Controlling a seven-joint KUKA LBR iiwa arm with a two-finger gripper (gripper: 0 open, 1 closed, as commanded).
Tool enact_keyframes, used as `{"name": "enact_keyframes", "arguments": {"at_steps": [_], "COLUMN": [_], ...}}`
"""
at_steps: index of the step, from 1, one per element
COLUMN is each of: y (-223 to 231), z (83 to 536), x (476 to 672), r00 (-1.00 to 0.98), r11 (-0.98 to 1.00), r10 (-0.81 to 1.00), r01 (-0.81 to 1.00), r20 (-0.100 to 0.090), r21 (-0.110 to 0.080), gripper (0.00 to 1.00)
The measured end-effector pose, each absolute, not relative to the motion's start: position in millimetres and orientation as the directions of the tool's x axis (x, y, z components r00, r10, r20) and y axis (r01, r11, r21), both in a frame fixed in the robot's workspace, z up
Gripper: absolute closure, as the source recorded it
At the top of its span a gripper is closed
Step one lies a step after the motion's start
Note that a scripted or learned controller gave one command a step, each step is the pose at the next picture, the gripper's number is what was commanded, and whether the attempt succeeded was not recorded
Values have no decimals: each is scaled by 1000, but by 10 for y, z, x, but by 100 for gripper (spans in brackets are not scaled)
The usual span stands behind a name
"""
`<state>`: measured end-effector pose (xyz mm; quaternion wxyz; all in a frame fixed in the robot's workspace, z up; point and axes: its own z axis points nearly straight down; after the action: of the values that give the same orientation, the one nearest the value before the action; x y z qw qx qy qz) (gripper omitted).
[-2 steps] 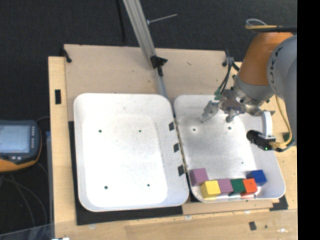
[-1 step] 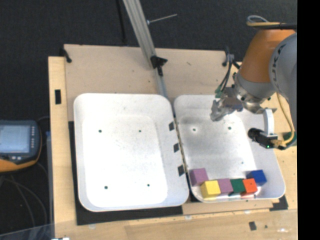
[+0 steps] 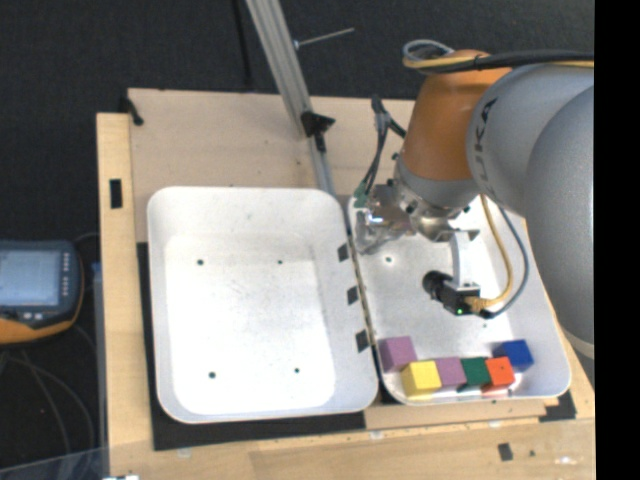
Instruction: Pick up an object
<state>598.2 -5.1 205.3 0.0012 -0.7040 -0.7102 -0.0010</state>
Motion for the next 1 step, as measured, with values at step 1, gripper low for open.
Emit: {"name": "enact_keyframes", "arguments": {"at_steps": [1], "y": [474], "z": [2506], "x": [5857], "r00": [-8], "r11": [8], "r10": [1000], "r01": [1000], "r20": [3], "r21": [5], "gripper": [100]}}
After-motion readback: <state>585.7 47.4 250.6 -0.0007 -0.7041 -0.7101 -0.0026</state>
